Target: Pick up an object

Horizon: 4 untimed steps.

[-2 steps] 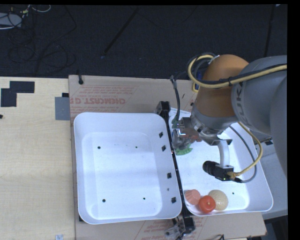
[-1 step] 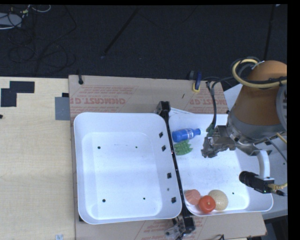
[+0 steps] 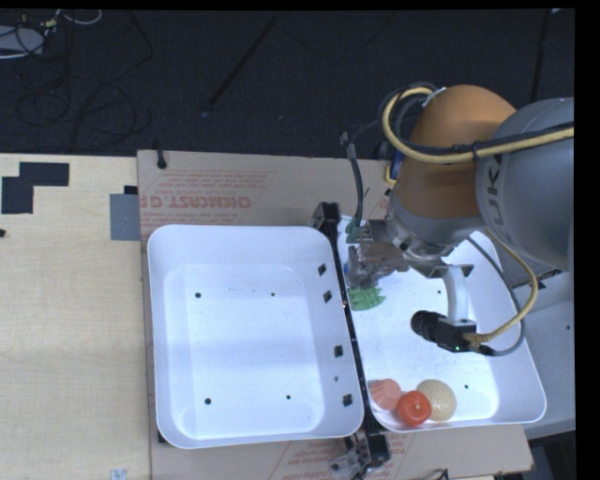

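A light wooden bench (image 3: 66, 319) bears a cardboard sheet (image 3: 234, 187); behind it, dark floor (image 3: 234, 75) crossed by loose cables (image 3: 56, 23).

Red printed lettering runs upside down on the flat brown cardboard sheet (image 3: 246, 183), up and left of the gripper (image 3: 361, 277); too blurred to read for certain.

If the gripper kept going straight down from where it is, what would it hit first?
Probably the green object just under the gripper, near the right bin's left wall; depth is hard to judge.
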Each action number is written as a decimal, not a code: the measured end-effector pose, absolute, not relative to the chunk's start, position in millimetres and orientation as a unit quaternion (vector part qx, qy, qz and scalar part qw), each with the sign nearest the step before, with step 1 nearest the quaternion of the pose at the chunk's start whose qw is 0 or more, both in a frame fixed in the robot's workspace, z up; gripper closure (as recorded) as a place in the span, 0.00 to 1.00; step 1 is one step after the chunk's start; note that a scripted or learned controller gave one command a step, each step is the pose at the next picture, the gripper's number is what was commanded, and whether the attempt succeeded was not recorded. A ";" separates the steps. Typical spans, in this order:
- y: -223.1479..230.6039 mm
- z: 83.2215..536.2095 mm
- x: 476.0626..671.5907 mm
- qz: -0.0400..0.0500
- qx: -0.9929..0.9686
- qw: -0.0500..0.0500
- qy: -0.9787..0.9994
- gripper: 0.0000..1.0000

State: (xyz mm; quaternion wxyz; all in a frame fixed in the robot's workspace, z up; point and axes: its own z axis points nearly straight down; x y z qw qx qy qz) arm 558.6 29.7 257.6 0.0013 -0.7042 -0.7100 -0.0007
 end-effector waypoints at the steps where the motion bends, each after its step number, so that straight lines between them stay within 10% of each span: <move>1: 137.2 387.8 536.2 -0.006 -0.702 -0.001 -0.712 1.00; 2: 98.1 511.6 614.3 -0.005 -0.708 -0.005 -0.707 1.00; 4: 172.1 308.1 470.5 0.009 -0.704 0.006 -0.710 1.00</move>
